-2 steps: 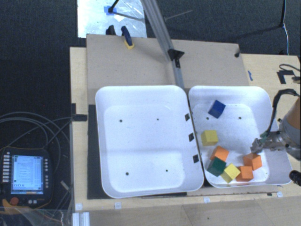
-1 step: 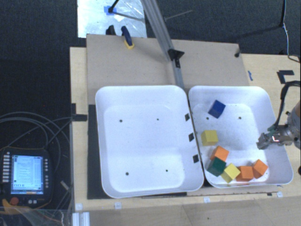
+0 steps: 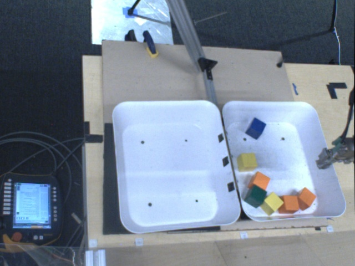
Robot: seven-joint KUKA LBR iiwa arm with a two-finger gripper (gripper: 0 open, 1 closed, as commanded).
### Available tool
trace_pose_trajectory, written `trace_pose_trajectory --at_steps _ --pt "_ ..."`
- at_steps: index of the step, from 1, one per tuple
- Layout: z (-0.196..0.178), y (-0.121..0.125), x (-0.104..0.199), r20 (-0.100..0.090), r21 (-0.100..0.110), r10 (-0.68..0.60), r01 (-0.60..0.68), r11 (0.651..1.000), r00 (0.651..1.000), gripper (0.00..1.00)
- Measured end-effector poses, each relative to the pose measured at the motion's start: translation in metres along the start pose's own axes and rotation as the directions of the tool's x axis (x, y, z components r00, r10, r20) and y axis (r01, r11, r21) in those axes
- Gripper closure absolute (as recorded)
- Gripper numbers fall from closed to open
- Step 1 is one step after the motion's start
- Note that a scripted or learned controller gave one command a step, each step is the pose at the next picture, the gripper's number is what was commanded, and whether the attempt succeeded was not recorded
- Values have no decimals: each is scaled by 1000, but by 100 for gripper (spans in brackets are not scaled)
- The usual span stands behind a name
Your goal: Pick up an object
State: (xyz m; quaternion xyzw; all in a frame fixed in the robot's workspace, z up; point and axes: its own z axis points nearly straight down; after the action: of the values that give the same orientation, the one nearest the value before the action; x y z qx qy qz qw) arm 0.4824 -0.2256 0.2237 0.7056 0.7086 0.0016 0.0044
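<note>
The right bin (image 3: 324, 129) holds several small blocks. A blue block (image 3: 255, 128) lies near its far side and a yellow block (image 3: 247, 161) sits by its left wall. Near the front lie an orange block (image 3: 259, 180), a dark green block (image 3: 255, 195), a second yellow block (image 3: 272, 202) and two more orange blocks (image 3: 289, 204) (image 3: 305, 198), packed close together. My gripper (image 3: 328, 158) is at the right rim of this bin, mostly cut off by the frame's edge, well to the right of the blocks. Nothing shows in it.
The left bin (image 3: 119, 148) stands beside the right one. A slanted metal pole (image 3: 186, 26) crosses the back of the bench. Clamps (image 3: 148, 42) sit at the back edge. A teach pendant (image 3: 30, 206) and cables lie on the floor at left.
</note>
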Motion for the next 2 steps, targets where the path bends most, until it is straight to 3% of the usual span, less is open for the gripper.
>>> trace_pose_trajectory --at_steps 1,2 --pt "-46 2 -1 0 1 -1 1 1000 1000 100" --pt "-49 6 60 -6 5 -7 7 1000 1000 100"
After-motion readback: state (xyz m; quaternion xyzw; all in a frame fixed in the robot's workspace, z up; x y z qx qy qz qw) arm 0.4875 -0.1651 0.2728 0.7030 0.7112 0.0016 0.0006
